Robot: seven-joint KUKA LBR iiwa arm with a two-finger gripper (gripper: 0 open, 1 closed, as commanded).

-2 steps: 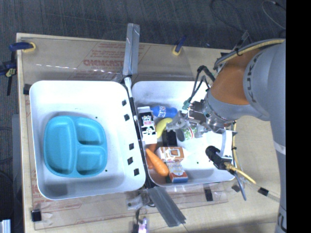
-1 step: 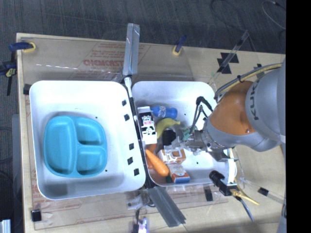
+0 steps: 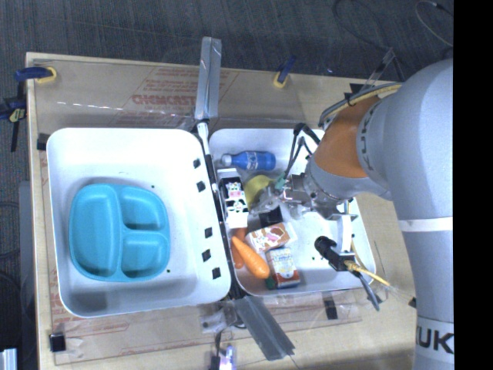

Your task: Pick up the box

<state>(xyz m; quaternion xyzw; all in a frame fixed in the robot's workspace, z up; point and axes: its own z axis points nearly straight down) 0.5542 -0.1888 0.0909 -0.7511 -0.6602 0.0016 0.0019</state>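
Several things lie in the right bin (image 3: 266, 141). A small flat box with a pink and white picture (image 3: 270, 237) rests near the bin's middle. A second small carton with a red base (image 3: 284, 269) lies at the near edge. An upright black and white carton (image 3: 233, 193) stands against the bin's left wall. My gripper (image 3: 276, 199) hangs low over the bin's middle, just above the pink box and beside a yellow-green fruit (image 3: 258, 186). Nothing shows as held in it.
A blue bottle (image 3: 251, 160) lies at the back of the right bin and an orange carrot (image 3: 251, 258) at its near left. The left bin (image 3: 62, 149) holds a blue divided plate (image 3: 119, 230). The arm's grey body covers the right bin's right side.
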